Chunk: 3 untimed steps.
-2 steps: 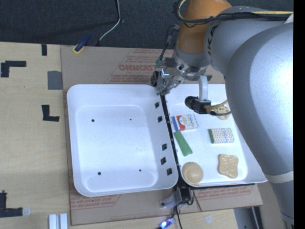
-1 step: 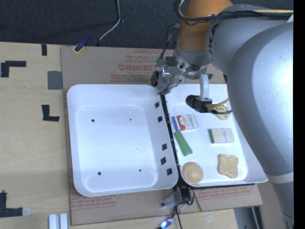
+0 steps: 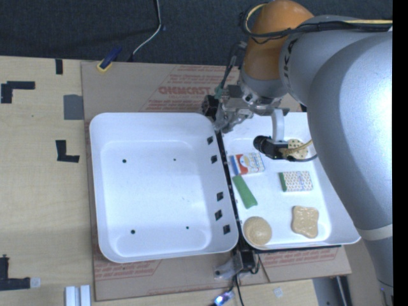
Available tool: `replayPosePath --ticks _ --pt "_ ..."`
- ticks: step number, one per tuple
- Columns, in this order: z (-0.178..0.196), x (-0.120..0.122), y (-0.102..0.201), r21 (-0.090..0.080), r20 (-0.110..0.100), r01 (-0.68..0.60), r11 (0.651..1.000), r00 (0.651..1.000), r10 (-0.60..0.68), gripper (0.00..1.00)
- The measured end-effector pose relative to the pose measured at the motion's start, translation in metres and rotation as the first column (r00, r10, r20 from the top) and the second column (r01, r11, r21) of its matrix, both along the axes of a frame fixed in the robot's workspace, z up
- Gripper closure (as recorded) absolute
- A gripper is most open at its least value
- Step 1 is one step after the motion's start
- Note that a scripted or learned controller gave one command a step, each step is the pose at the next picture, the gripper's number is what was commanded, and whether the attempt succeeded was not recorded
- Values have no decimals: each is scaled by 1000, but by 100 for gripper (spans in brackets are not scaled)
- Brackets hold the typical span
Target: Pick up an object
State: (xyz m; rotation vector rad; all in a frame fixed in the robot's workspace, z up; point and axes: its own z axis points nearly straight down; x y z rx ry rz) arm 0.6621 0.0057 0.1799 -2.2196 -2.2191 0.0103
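A: Arm placement was queried first.
B: The grey arm (image 3: 344,107) was seen reaching in from the right, above the far part of the right bin (image 3: 280,208), which was set against the left bin (image 3: 153,183).
A: And the gripper?
B: The gripper (image 3: 221,116) was placed at the far end of the wall shared by the bins. Whether it was open or closed could not be told, and no object was seen in its grasp.
A: Where were the objects found?
B: All were found in the right bin. A round tan piece (image 3: 257,231) and a lumpy tan piece (image 3: 305,222) were noted at the near edge, well apart from the gripper. A green stick (image 3: 244,192) and a blue patterned packet (image 3: 296,182) were seen mid-bin. A small printed box (image 3: 247,164) was located nearest, below and right of the gripper, untouched by it.
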Motion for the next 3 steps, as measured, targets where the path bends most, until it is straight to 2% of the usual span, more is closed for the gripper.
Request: replayPosePath --ticks 3 --pt "22 1 2 -2 -12 -6 1000 1000 6 100"
